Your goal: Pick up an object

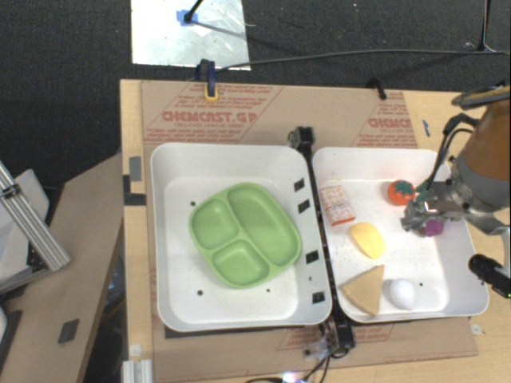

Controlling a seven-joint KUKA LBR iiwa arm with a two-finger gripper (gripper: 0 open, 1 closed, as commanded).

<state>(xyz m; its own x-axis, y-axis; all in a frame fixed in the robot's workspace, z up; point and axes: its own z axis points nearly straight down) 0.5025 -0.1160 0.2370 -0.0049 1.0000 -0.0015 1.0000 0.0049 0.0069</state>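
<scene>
The hand (421, 214) hangs low at the right bin's (459, 294) far side, right over a small purple piece (433, 228), likely its target. Whether it is apart or clamped, I cannot tell. A tomato (400, 191) sits just beside, close enough to get nudged. Well clear lie a lemon (366, 239), a wedge (364, 288), an egg (402, 293) and a packet (336, 204). The left bin (172, 238) holds a green tray (243, 234).

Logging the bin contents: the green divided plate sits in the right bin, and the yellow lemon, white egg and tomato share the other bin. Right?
Not quite: the camera view shows the green divided plate in the left bin. The yellow lemon, white egg and tomato do share the other bin, the right bin.
</scene>
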